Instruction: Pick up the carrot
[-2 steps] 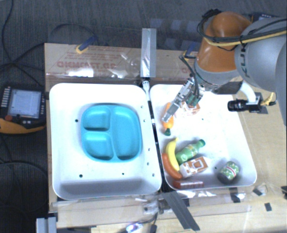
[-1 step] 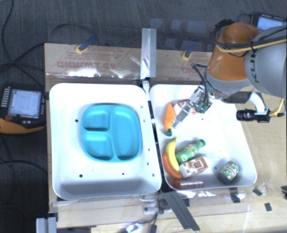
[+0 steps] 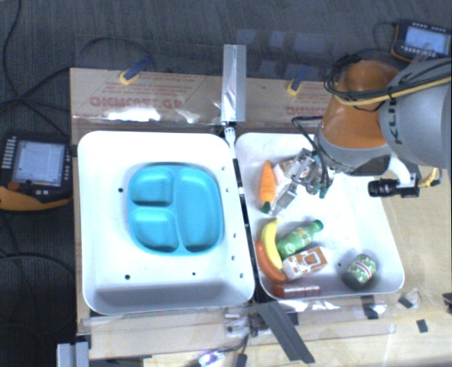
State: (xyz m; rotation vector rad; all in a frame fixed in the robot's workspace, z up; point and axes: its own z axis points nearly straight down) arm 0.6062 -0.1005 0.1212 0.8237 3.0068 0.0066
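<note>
Inside the right bin (image 3: 378,228), carrot (image 3: 266,183) lies beside tool (image 3: 296,180); left bin (image 3: 95,205) holds blue tray (image 3: 173,208).

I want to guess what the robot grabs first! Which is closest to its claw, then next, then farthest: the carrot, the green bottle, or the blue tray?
From the gripper:
1. Carrot, just beside it, toward the left bin.
2. Green bottle, below it in the same right bin.
3. Blue tray, over in the left bin.
</note>
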